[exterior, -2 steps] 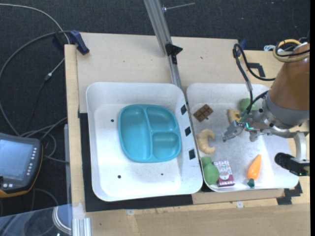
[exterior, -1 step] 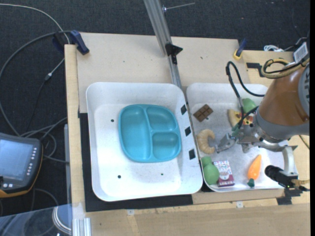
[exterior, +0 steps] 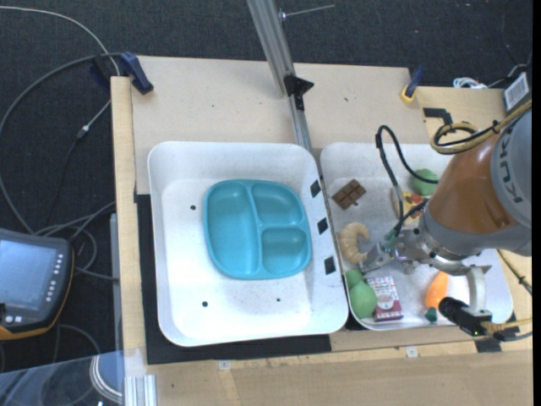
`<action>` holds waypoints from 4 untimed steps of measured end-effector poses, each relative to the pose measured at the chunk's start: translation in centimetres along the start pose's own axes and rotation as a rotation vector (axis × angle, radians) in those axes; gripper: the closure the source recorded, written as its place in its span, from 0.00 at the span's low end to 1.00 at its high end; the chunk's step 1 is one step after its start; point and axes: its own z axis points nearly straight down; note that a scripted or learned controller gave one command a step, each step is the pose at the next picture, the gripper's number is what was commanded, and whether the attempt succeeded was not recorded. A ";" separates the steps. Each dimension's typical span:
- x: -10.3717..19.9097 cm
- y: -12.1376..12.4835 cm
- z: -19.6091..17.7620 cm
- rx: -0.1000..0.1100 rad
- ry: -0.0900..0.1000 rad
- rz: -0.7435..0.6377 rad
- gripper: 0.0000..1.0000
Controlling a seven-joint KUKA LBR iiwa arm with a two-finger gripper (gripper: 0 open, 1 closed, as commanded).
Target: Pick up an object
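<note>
My gripper [exterior: 390, 255] hangs low over the middle of the right bin [exterior: 338, 161], with the orange-banded wrist behind it. Just left of it lies a beige ring-shaped toy [exterior: 352, 238]. Below it a small red and white box [exterior: 385, 299] rests beside a green pear-shaped object [exterior: 363, 297]. A brown chocolate-like block [exterior: 348, 194] lies toward the bin's back left. An orange piece [exterior: 436, 290] sits right of the box. I see nothing held by the gripper.
The left bin [exterior: 169, 227] holds a turquoise divided plate [exterior: 256, 228]. A green object [exterior: 425, 177] and a yellow-red one [exterior: 412, 200] lie at the back of the right bin, partly hidden by the arm. A metal pole [exterior: 270, 24] rises behind the bins.
</note>
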 end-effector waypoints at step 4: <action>-0.2 0.7 -12.6 -0.009 -0.003 -0.002 1.00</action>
